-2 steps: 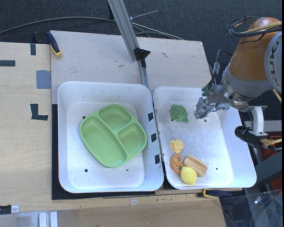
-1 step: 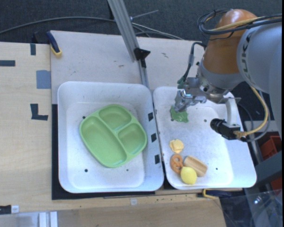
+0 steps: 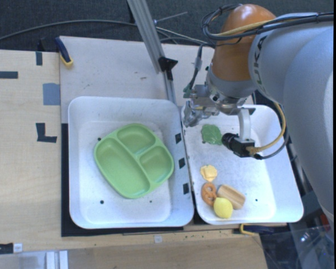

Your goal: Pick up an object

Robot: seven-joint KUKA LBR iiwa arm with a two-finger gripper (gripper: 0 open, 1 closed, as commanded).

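Below me lies a pale wooden bench (image 3: 22,167) marked with dark tape patches (image 3: 50,94). Beyond its far edge the floor is dark grey carpet (image 3: 56,4), crossed by thin black cables (image 3: 73,24). A slanted metal post (image 3: 145,24) rises there.

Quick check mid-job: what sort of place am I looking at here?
Most likely a robotics lab bench rigged for bin-picking trials. Two shallow white bins sit side by side: the left bin holds a green divided plate, the right bin toy food, with cables trailing behind.
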